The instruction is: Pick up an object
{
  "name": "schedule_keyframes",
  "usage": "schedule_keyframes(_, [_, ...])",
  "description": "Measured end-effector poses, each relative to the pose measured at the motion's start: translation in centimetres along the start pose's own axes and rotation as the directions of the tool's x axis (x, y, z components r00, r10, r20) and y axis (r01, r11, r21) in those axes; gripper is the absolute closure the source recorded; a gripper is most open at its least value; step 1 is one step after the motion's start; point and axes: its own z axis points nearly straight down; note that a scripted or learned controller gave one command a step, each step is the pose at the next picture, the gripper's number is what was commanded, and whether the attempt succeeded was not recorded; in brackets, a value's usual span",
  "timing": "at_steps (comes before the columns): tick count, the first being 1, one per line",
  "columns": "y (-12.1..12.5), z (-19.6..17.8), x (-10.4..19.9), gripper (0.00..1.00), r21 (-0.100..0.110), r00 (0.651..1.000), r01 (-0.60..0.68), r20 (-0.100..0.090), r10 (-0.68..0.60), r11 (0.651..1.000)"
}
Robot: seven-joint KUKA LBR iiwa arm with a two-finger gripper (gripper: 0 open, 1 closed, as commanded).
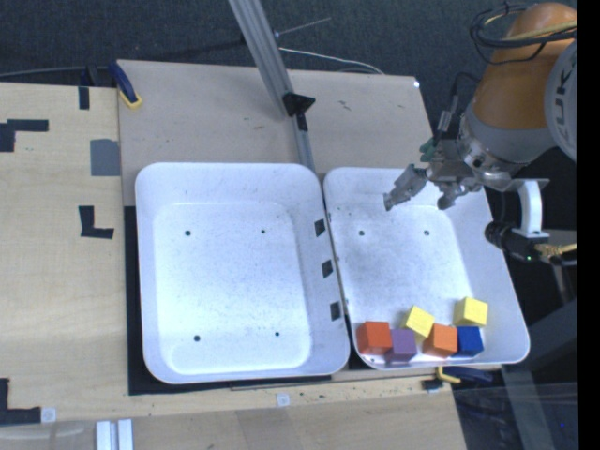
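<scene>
Camera view: the gripper [419, 193], fingers spread and holding nothing, hangs over the far end of the right bin [487, 242], while the blocks, the nearest being a yellow block [419, 321], cluster well apart at the bin's near edge.

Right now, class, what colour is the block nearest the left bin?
Orange-red block, seen in the camera view, at the right bin's front edge.
</scene>
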Motion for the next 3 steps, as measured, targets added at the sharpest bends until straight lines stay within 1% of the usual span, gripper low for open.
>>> schedule_keyframes(2, [0.0,0.0,0.0,0.00,0.000,1.000,0.000,0.000,0.000,1.000])
schedule_keyframes(3, [0.7,-1.4,2.6,0.00,-0.001,1.000,0.003,-0.001,-0.003,1.000])
